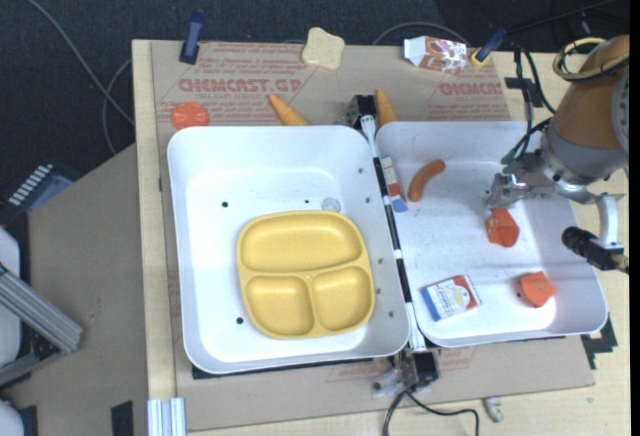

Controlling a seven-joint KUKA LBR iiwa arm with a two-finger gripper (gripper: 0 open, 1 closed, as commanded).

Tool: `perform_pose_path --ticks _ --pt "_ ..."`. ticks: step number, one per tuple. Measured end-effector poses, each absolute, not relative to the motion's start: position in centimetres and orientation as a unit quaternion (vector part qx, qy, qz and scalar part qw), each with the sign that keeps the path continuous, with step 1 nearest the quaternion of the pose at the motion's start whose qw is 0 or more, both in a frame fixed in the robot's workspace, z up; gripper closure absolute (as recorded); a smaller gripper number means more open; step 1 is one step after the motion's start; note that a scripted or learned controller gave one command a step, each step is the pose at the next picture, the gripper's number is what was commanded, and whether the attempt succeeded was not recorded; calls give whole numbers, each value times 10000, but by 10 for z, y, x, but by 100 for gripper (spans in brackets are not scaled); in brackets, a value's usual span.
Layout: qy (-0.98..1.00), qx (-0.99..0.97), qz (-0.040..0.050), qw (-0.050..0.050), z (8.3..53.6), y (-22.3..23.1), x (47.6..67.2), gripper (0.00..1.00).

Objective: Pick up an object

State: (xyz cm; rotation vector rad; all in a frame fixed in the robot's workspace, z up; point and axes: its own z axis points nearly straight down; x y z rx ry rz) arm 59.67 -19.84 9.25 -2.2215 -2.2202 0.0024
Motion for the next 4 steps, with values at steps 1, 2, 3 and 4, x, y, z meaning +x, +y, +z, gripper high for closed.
perform_pose_path --ticks 1,2,3,4 --pt "-7068 -7074 2 10 97 -188 570 100" --pt "-7070 -7072 -5 -22 86 -198 520 100" --pt "-7079 -7063 -9 -4 185 -83 533 100" --pt "-7073 -7069 0 -1 185 -84 532 0"
